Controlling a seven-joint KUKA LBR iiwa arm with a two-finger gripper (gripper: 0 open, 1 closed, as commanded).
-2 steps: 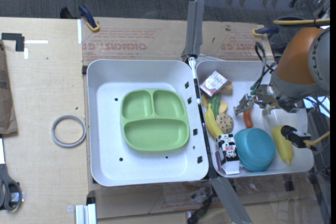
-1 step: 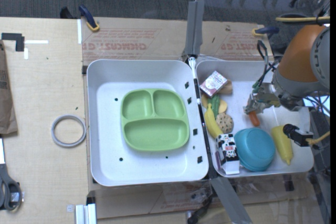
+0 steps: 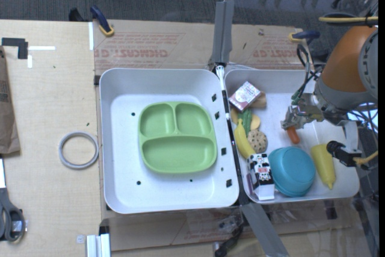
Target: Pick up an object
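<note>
Orange, small and carrot-shaped: a plastic toy piece [image 3: 293, 135] lies on the floor of the right-hand white bin [image 3: 274, 86], in the right half of the frame at mid height. The grey two-finger gripper [image 3: 295, 119] hangs directly over its upper end, so the offset between claw and thing is nearly nil in the picture plane; what is left looks like a drop, not a traverse. The carrot piece's long axis runs roughly top to bottom of the frame, tilted slightly. From this slanted view I cannot tell how far the claw is spread, or whether it has hold of anything; the tips merge with the orange piece's top.

Neighbours, all apart from the target: a long yellow corn-like piece [image 3: 323, 165] to the lower right, a teal round bowl [image 3: 292, 171] below, a yellow banana [image 3: 243, 139] and a speckled round cookie [image 3: 257, 141] to the left, and a pink-and-white printed packet [image 3: 245, 95] to the upper left. There is bare floor around the carrot piece, so approach looks uncluttered.

The left-hand white bin [image 3: 114, 129] holds a green three-compartment plate [image 3: 177, 136].

Judgement: closing across the short axis would suit best.
</note>
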